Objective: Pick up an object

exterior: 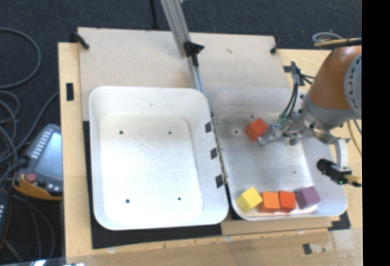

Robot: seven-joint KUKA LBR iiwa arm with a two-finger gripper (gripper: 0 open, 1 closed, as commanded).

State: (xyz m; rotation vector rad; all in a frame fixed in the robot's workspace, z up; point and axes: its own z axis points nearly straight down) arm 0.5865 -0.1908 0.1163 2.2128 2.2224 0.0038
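Note:
An orange-red block (256, 129) lies in the right bin (317, 204), near its upper middle. My gripper (266, 137) sits just right of and slightly below that block, its tip close against the block's lower right side. Whether the block is between the fingers cannot be made out. Along the bin's front edge lies a row of blocks: a yellow one (249, 199), two orange ones (271, 201) (287, 201) and a purple one (307, 196).
The left bin (97, 137) stands beside the right one. A slanted aluminium rail (173, 9) runs from the top of the view down to the gap between the bins. Cables and a hand pendant (42, 158) lie off the bench at left.

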